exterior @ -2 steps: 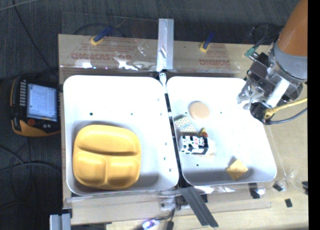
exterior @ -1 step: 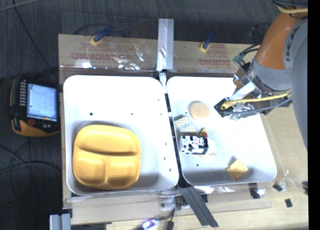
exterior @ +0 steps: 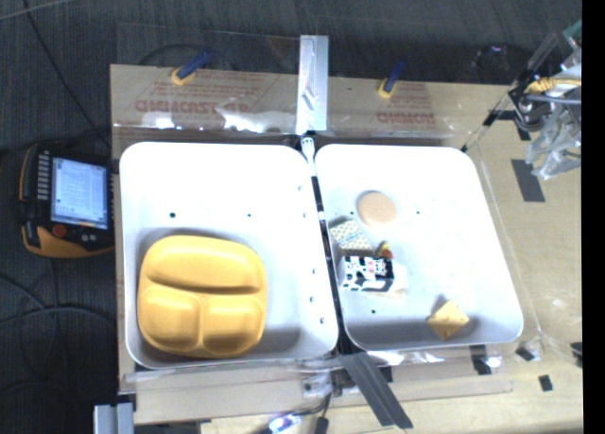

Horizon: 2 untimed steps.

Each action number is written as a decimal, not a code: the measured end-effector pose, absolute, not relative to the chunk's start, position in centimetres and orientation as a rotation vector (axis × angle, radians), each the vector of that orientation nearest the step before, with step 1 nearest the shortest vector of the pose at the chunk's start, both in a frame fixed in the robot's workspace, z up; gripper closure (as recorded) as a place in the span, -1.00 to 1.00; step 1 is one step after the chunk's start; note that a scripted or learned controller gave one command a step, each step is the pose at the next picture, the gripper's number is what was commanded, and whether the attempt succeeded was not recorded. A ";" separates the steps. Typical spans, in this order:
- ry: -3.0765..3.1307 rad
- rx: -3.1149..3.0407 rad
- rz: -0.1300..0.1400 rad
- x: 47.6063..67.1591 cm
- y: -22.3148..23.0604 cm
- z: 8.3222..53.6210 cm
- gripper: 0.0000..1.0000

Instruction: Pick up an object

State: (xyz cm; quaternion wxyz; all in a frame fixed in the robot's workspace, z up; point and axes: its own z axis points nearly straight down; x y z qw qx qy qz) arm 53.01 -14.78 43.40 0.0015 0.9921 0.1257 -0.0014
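Dark grey carpet under a plywood bench; two shallow white bins side by side, clear sheeting taped behind them with red mirrored lettering I cannot read.

Gripper (exterior: 551,130): at the view's upper right edge, off beyond the right bin (exterior: 492,234), outside its far right corner. Too small and cluttered to resolve here; whether it is released or clenched, cannot tell. Nothing visibly carried.

Landmark: the divider (exterior: 319,234) between the bins.

Candidates, all in the right bin:
- patterned card (exterior: 348,233), just beside the divider;
- black-and-white printed item (exterior: 366,272), just beside the divider, nearer the camera than the card; print not legible;
- tan round disc (exterior: 376,206), a little further from the divider, toward the far wall;
- yellow wedge (exterior: 448,319), well away from the divider, by the near right corner.

Left bin (exterior: 189,177): large yellow moulded block (exterior: 200,291), near-left area, well apart from the arm.

Judgement: every candidate lies leftward and toward the camera from the gripper. The disc looks nearest and stands alone. Handheld screen pendant (exterior: 74,199) on the floor left of the bench; its text is unreadable.
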 end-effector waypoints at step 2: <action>0.320 3.126 -0.011 48.9 -6.5 23.0 1.00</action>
